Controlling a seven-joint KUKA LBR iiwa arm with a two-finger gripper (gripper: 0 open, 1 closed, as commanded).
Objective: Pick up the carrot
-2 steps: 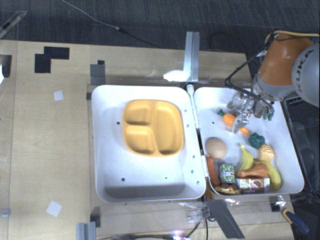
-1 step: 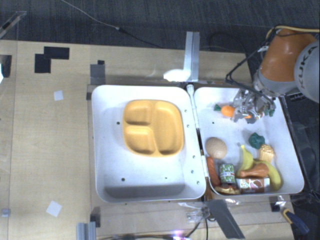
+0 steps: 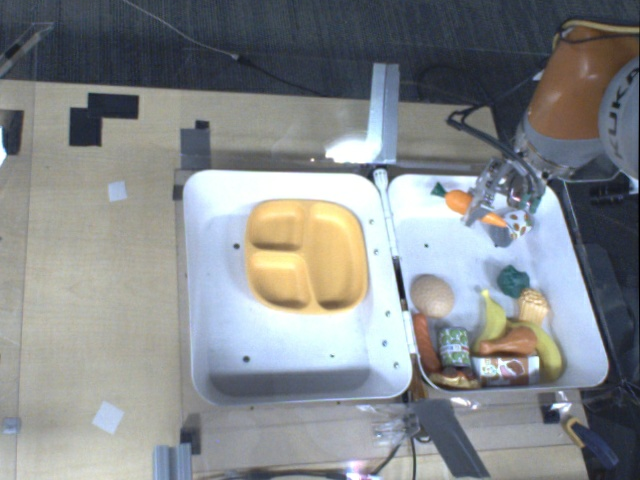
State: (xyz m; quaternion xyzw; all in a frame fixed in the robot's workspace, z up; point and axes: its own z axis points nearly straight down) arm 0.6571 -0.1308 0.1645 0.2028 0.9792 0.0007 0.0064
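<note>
The carrot (image 3: 456,202) lies at the back of the right bin (image 3: 590,318), orange with a small green top pointing left. My gripper (image 3: 500,208) hangs directly over the carrot's right half and covers its middle. A bit of orange (image 3: 495,221) shows again just below the gripper. The gripper sits low at the carrot, but I cannot make out whether the carrot is held. The grey arm with its orange band (image 3: 580,88) reaches in from the upper right.
A yellow divided plate (image 3: 305,255) lies in the left bin (image 3: 215,298). The front of the right bin holds a beige ball (image 3: 432,294), a green item (image 3: 514,280), a banana (image 3: 492,315), corn (image 3: 533,308), a can (image 3: 453,346) and a bottle (image 3: 505,369).
</note>
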